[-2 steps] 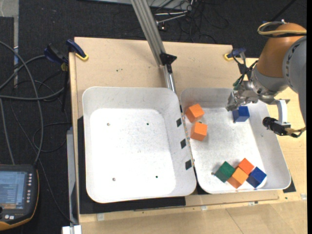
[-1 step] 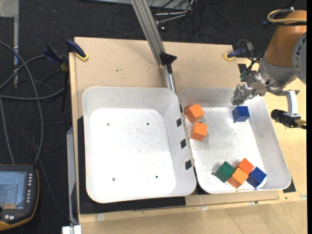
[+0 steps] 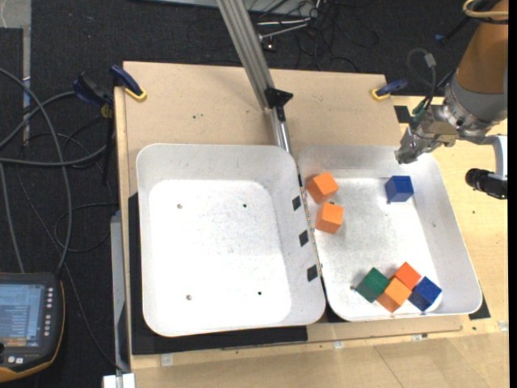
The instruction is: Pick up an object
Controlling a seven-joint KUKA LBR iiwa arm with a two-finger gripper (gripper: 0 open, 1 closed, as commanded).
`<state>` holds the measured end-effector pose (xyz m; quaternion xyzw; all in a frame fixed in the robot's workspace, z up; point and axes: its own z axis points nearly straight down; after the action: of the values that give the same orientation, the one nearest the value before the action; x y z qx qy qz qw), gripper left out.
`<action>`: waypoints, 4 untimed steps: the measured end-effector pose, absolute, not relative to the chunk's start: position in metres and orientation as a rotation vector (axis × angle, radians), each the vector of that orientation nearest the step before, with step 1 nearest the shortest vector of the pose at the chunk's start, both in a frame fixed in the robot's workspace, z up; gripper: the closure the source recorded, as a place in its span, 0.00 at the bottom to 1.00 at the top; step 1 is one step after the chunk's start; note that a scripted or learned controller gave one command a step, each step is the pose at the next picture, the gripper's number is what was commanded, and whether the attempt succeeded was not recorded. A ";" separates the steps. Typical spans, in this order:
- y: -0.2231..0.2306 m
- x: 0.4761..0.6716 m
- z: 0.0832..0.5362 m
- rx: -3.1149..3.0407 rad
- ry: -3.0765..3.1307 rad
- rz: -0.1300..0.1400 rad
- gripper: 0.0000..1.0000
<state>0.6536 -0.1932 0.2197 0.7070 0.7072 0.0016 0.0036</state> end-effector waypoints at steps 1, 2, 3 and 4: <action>-0.195 0.657 0.285 2.212 2.218 0.007 1.00; -0.141 0.649 0.289 2.214 2.230 0.003 1.00; -0.096 0.638 0.272 2.216 2.230 0.000 1.00; -0.046 0.629 0.276 2.214 2.231 0.001 1.00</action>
<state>0.6290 -0.0461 0.2755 0.7044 0.7098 0.0004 -0.0008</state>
